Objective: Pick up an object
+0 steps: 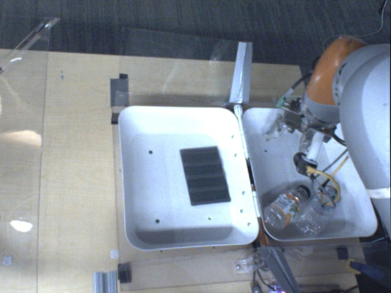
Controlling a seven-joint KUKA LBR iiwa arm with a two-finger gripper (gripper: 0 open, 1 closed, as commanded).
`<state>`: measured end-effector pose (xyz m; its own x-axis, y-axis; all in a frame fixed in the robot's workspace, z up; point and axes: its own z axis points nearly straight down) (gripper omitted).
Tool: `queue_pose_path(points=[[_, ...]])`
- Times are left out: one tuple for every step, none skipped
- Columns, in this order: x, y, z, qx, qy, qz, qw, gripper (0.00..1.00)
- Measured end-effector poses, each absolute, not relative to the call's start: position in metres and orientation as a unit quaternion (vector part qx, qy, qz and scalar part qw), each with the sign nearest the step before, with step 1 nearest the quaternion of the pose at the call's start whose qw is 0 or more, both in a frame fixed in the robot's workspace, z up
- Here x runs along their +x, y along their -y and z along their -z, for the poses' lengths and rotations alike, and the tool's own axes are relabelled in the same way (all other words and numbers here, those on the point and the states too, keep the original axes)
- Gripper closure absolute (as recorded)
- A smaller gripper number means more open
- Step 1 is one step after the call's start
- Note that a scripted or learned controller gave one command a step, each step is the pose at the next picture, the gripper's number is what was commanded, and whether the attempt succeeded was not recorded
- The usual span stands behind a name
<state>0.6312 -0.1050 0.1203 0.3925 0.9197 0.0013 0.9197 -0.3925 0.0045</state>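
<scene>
A flat black ribbed rectangular pad (205,175) lies near the middle of the left bin (140,133). In the right bin (360,221), a small clear bottle (283,209) lies on its side at the front, with a brownish end pointing back right. A second clear plastic item (313,217) rests against it on the right. My gripper (276,124) hangs over the back left part of the right bin, well behind the bottle and apart from it. Nothing shows between the gripper and the bin floor there.
The grey arm with its orange band (327,72) fills the right side, above the right bin's right wall. A metal post (241,72) stands behind the divide between the bins. Wooden bench surface (61,163) stretches to the left.
</scene>
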Motion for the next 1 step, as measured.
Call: queue_pose_path(points=[[0.6257,0.0599,-0.1863,0.773,-0.635,-0.0022,0.002,0.0]])
